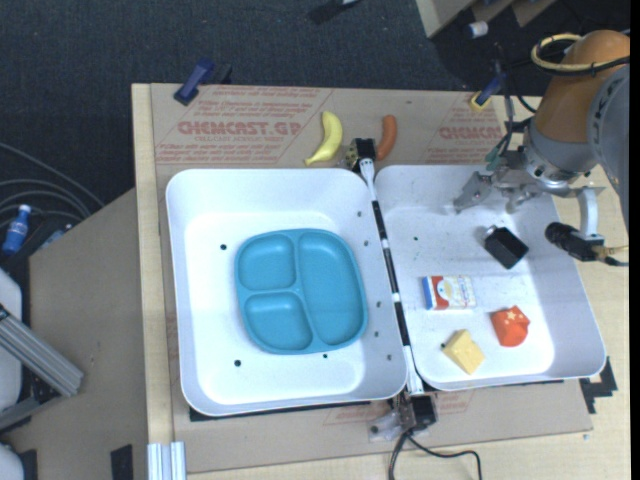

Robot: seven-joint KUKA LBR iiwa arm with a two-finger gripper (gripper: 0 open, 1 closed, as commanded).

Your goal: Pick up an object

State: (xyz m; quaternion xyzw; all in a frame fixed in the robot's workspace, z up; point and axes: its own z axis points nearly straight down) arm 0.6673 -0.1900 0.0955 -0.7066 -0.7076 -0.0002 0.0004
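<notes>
Gripper (492,190): seen above right bin (560,368), far end; finger state cannot be told.
Objects: black block (505,246), white carton (447,292), red piece (511,326), yellow wedge (463,351), all lying in right bin.
Left bin (200,268): blue divided plate (300,290) held.

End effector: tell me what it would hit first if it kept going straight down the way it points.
Probably the bare floor of the right bin; the end effector hangs over its far end. The black block sits nearer the camera, though depth is unclear.
</notes>
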